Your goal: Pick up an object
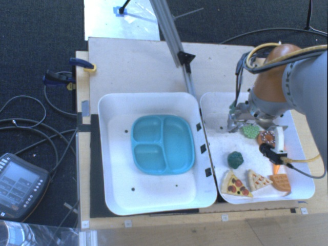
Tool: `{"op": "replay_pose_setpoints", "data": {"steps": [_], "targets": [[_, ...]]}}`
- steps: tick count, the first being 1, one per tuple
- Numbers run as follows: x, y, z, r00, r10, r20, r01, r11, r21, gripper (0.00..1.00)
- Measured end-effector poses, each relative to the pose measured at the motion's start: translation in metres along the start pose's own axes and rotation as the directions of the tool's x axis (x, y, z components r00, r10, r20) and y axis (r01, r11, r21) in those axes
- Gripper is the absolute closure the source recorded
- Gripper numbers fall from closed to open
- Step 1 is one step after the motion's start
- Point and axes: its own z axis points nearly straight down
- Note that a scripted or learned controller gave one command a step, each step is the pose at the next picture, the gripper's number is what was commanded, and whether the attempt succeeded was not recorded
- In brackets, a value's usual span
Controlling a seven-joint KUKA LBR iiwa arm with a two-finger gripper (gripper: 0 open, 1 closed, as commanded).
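Note:
My gripper [233, 123] is low in the right bin [215, 104], near its back left part. A pale green knobbly piece [251, 131] lies just right of the gripper, with a red-brown round piece [266, 137] beside it. Nearer the front sit a dark green broccoli-like lump [235, 159], a pizza slice [235, 183], a waffle-like wedge [259, 180] and an orange wedge [281, 183]. I see nothing held in the gripper. The arm hides part of the bin's right side.
The left bin [115, 111] holds a blue divided plate [163, 144]. A slanted metal pole [171, 29] crosses above the bench behind the bins. A blue clamp [82, 63] sits at the bench's left edge.

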Motion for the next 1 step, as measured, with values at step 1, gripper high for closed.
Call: {"op": "replay_pose_setpoints", "data": {"steps": [1], "targets": [[0.0042, 0.0079, -0.0466, 1.0, -0.007, 0.001, 0.007, 1.0, -0.003, 1.0]]}}
